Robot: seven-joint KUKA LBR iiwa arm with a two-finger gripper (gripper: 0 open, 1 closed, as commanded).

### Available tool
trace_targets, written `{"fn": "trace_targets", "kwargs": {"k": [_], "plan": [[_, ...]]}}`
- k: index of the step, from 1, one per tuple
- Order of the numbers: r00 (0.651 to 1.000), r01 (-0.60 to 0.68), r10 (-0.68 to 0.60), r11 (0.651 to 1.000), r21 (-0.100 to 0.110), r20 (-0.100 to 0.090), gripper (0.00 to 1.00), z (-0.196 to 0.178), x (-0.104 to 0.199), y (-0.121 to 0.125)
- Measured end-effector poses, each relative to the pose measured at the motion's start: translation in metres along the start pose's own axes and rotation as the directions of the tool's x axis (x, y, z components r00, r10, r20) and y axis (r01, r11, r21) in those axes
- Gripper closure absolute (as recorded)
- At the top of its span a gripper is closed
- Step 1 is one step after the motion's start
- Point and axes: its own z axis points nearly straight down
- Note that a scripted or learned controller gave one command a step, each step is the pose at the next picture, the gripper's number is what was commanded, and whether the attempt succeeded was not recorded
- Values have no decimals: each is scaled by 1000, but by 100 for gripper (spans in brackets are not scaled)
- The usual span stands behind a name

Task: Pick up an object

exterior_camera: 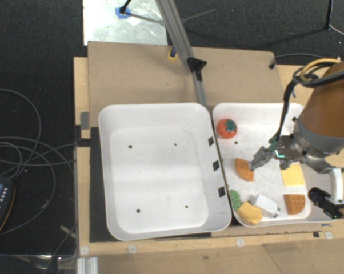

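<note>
Both white bins point(155, 170) look like smooth moulded plastic with a soft sheen, resting on a bench point(235, 73) of matt, pale brown board. The red tomato point(227, 128) appears glossy and plastic, while the orange wedge point(244, 169) and yellow block point(292, 175) look matt. The arm's orange band point(332, 110) has a smooth satin finish, and the floor point(29, 50) is dark, rough carpet.

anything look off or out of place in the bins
Nothing looks spilled or damaged. All the toys lie loose in the right white bin: a red tomato, an orange wedge by the gripper, a yellow block and others, crowded along its near edge.
</note>
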Motion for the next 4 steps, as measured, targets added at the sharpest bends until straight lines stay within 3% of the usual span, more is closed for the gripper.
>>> {"fn": "trace_targets", "kwargs": {"k": [1, 3, 4], "plan": [[1000, -2, 2, 1000, -5, 0, 0, -2, 0, 1], [1000, -3, 3, 1000, 2, 0, 0, 101, -7, 10], [1000, -3, 3, 1000, 0, 0, 0, 133, -6, 10]]}}
